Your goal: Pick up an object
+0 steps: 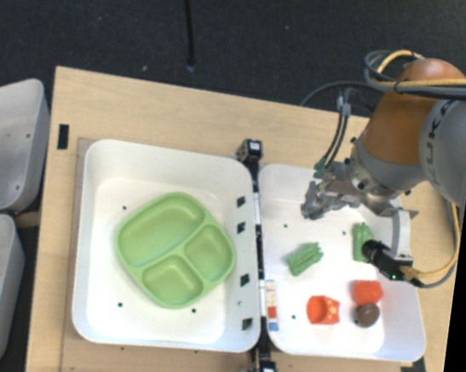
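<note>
No object had been lifted when you looked: the green toy (304,258) lay in the right bin (391,345) near the gripper (323,204), whose grip I couldn't tell.

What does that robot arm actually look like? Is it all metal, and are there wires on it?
The arm is smooth grey with a broad orange band above the wrist. Black and yellowish cables loop around it and trail off to the side. At its end sits a small, dark grey metal gripper, blocky and mechanical-looking beside the rounded arm.

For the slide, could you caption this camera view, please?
Claw above right bin of small items; green divided plate in left bin.
</note>
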### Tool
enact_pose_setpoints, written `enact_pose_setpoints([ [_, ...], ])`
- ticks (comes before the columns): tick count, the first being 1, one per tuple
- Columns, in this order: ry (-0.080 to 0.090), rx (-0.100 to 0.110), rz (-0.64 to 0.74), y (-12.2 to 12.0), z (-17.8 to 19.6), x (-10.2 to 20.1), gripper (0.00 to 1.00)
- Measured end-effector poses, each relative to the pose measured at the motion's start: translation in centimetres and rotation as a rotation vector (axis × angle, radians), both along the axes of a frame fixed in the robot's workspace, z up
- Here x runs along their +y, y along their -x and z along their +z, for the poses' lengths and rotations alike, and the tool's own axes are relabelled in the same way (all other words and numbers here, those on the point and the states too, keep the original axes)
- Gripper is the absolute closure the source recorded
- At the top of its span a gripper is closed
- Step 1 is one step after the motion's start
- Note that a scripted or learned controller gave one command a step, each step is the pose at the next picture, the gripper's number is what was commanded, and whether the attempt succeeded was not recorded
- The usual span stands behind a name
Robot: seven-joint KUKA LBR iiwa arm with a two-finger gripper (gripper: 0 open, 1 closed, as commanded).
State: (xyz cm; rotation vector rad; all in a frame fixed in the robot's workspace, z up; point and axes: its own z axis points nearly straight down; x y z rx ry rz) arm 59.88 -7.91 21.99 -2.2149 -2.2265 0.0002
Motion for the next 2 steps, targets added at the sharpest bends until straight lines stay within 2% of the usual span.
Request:
enact_pose_setpoints([
  [2, 0.0, 0.001, -0.001, 5.7, -0.4, 8.0, 1.0],
])
